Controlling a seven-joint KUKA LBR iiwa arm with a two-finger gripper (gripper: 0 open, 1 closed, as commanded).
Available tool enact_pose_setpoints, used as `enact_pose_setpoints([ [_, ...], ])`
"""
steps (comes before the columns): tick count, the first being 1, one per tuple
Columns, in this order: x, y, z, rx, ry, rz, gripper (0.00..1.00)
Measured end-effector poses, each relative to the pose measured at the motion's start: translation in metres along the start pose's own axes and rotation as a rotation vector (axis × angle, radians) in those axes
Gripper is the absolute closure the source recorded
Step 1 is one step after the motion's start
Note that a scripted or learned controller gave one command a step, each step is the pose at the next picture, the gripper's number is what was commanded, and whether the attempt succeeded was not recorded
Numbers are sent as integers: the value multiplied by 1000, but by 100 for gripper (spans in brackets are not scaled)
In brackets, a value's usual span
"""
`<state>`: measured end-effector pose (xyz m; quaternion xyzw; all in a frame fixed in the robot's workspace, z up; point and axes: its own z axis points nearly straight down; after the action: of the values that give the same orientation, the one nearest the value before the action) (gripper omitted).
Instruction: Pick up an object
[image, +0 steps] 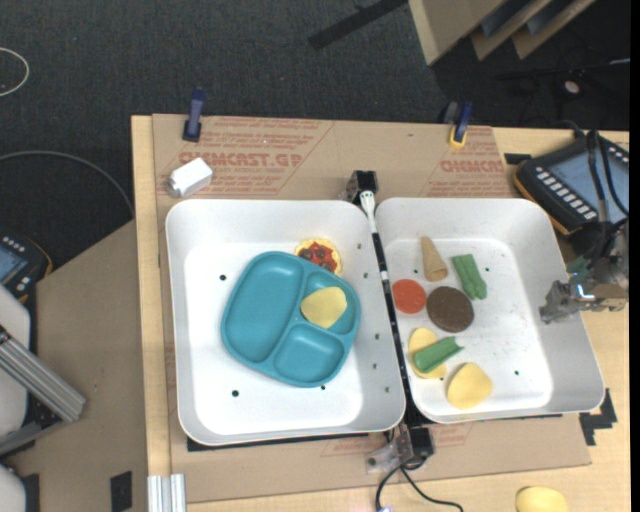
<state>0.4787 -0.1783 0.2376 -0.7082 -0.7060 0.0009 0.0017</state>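
The left bin (190, 300) holds a teal divided plate (270, 325) with a pale yellow piece (325, 306) lying in its right compartment. A small red and yellow toy (318, 254) sits just behind the plate. In the right bin (530, 330) lie a tan cone (433, 260), a green strip (468, 277), a red-orange disc (408, 295) and a brown disc (450, 309). Nearer the front, a green pod (438, 352) rests on a yellow piece (419, 342), and a yellow lump (468, 385) lies by the front wall.
A grey metal fitting (570, 296) with cables sits at the right bin's outer rim. A dark pendant (575, 180) lies at the back right. A white block (190, 177) and two blue clamps (194, 115) (459, 122) stand on the board behind the bins.
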Motion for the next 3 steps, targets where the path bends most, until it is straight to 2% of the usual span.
enact_pose_setpoints([
  [1, -43, 35, 103, -3, -1, -1, 100],
  [2, -45, 1, 87, -1, 0, -2, 100],
  [3, -46, 1, 77, -4, -1, -1, 100],
])
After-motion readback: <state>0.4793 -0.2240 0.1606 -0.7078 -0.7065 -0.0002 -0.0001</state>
